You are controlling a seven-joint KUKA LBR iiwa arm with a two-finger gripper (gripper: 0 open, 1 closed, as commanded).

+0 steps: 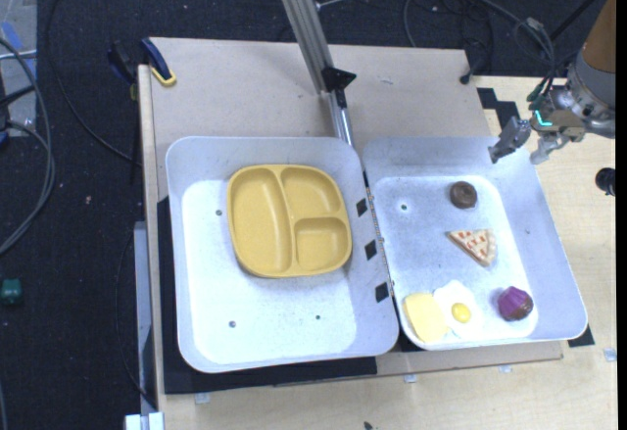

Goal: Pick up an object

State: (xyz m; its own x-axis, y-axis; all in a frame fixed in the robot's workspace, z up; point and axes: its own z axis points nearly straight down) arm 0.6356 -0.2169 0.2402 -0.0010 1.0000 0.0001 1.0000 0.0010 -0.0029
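Hand (524, 141) spread open above right bin's (549, 222) far rim, arm cut off at frame edge; inside, glossy brown donut (463, 194), triangular pizza slice (474, 245), rounded purple piece (515, 303).

the right bin (549, 252) holds five small things. a round brown piece like a doughnut (463, 194) lies near its far end. just nearer the camera lies a pizza slice (474, 245), orange with red spots, flat, its tip pointing left. at the near end a flat pale yellow slab (424, 316) touches a fried egg (457, 305), white with a yellow yolk. right of the egg, apart from it, sits a purple lump (515, 303).
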